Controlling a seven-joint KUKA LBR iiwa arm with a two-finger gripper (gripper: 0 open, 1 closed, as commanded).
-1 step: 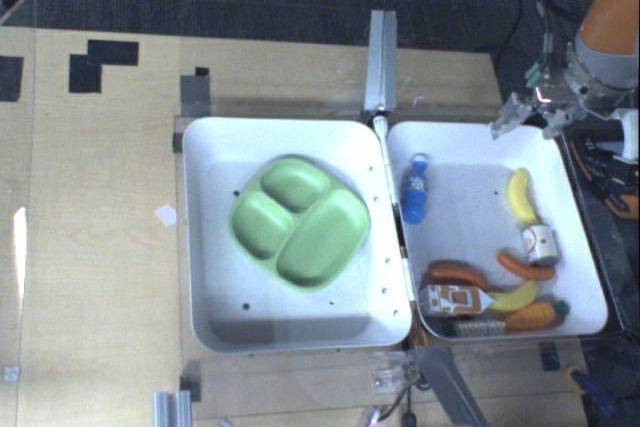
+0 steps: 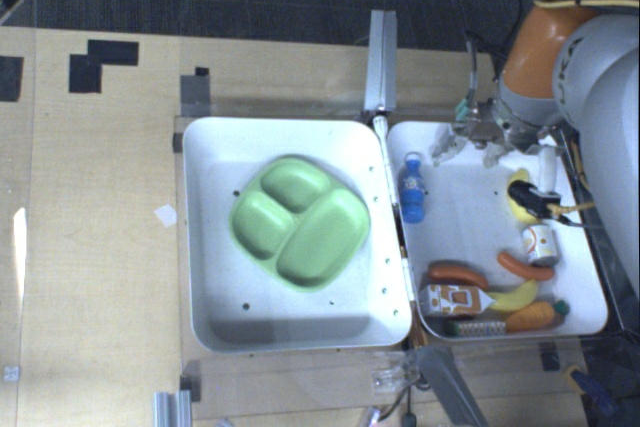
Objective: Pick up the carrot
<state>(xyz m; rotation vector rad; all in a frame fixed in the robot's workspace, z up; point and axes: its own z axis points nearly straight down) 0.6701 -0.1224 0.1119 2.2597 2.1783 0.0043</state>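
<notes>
So the carrot [image 2: 531, 317] is sitting way down in the near corner of the right bin [image 2: 470, 215], jammed in with a banana [image 2: 520, 295], a sausage-looking thing [image 2: 458, 273] and a little carton [image 2: 452, 300]. It's basically touching the banana and hugging the bin's near wall, which is why I think this grab is going to be awkward (not much room for fingers on either side).

The tool [image 2: 470, 140] hangs over the far end of that same bin, well apart from the carrot, its two fingers spread apart with nothing between them. Makes sense as a ready-to-descend pose, just not above the right spot yet.

The blue bottle [image 2: 411, 187] lies along the divider, out of the way. The left bin [image 2: 210, 315] just holds a green sectioned plate [image 2: 300, 220], not relevant here.
</notes>
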